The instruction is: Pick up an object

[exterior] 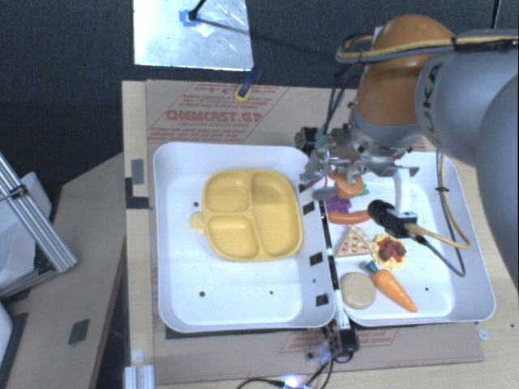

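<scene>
Yellow tray (247,215) fills left bin (174,282); right bin (466,290) holds toy food (gripper (345,177) grip unreadable)

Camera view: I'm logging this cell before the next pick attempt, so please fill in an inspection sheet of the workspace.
Surface: two white bins side by side, left bin and right bin, on printed cardboard.
Job's things: in the right bin, carrot, round biscuit, pizza slice, sausage, red-and-yellow toy food.
Clutter: yellow divided plate in the left bin.
Grippers: gripper low over the right bin's far end; fingers unclear.
Cables: yellow cable across the right bin.
Surroundings: shiny panel, metal frame.
</scene>
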